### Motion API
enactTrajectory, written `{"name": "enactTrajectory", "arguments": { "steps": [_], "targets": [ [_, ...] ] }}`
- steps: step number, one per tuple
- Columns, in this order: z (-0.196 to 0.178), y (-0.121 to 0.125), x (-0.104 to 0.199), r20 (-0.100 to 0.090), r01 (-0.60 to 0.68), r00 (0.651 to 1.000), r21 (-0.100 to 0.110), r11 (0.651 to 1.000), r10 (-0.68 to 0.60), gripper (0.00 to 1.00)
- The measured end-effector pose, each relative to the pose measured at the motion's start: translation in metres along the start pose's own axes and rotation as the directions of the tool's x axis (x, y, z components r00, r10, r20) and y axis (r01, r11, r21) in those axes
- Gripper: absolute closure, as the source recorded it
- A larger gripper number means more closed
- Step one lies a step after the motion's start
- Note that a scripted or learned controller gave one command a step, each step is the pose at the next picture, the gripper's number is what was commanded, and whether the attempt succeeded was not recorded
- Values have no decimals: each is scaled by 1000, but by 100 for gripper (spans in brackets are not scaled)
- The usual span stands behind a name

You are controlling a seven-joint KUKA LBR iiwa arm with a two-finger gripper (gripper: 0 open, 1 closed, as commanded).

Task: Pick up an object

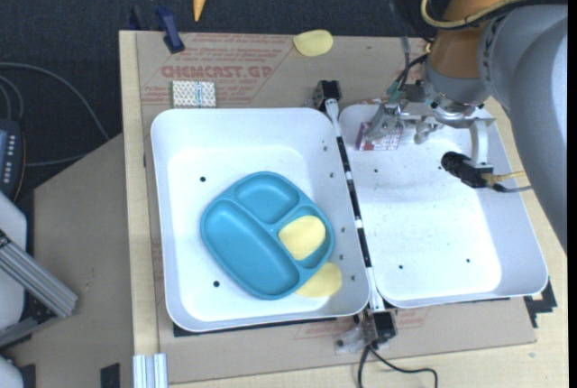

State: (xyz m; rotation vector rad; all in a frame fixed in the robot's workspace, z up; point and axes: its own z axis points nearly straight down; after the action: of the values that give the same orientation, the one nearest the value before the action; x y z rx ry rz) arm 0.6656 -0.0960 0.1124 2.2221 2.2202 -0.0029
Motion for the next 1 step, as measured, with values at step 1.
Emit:
{"name": "enactTrajectory", "arguments": {
  "steps": [1],
  "targets": [
    [26,0,1,-3,4,1000,12,1000,-4,0]
  ]
}}
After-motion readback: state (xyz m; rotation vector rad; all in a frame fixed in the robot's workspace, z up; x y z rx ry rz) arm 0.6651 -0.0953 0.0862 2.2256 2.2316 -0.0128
